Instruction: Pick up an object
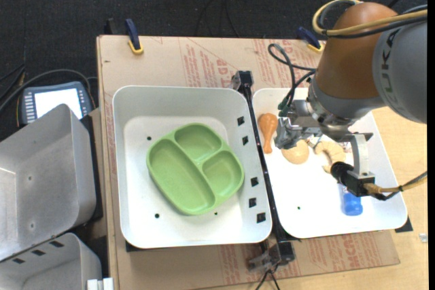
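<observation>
The orange band of the arm (353, 54) bulks large at the upper right, nearest the camera, with the grey link running off the right edge. Below it the hand (297, 136) hangs low over the right bin (380, 219), in that bin's upper left part; whether it is open or closed cannot be told, since the wrist hides much of it.

Just beside the hand lie several small things: an orange drumstick-shaped piece (268, 129) against the bin's left wall, a tan rounded piece (296, 155) directly under the hand, and a pale curved piece (332, 155) a little to the right. A blue object (352, 204) sits farther down in the same bin.

The left bin (129, 214) holds a green divided plate (196, 168), lying tilted across its floor. Both bins rest on the brown tabletop (170, 58).
</observation>
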You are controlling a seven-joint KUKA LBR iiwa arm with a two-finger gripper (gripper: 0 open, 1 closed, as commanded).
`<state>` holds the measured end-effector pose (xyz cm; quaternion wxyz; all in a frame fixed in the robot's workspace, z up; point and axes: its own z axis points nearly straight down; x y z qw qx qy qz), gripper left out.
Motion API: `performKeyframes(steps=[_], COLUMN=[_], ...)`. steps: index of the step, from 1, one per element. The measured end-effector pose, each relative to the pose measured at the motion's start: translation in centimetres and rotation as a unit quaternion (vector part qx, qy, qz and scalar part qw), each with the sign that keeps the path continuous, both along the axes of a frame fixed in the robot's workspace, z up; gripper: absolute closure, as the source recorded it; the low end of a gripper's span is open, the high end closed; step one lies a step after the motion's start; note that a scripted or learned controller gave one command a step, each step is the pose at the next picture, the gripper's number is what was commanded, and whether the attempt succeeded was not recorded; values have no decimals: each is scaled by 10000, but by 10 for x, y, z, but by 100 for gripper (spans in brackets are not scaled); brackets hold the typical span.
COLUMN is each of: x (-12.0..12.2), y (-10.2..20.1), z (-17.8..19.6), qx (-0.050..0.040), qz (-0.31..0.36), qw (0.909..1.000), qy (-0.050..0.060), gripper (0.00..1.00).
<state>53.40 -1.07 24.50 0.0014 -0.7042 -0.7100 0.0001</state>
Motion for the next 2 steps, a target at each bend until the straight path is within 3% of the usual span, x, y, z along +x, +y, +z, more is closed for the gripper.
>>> performKeyframes(steps=[2], x=[-20], y=[104], z=[-19], qx=[-8], qz=[-12], qw=[10000], qy=[-2], gripper=[100])
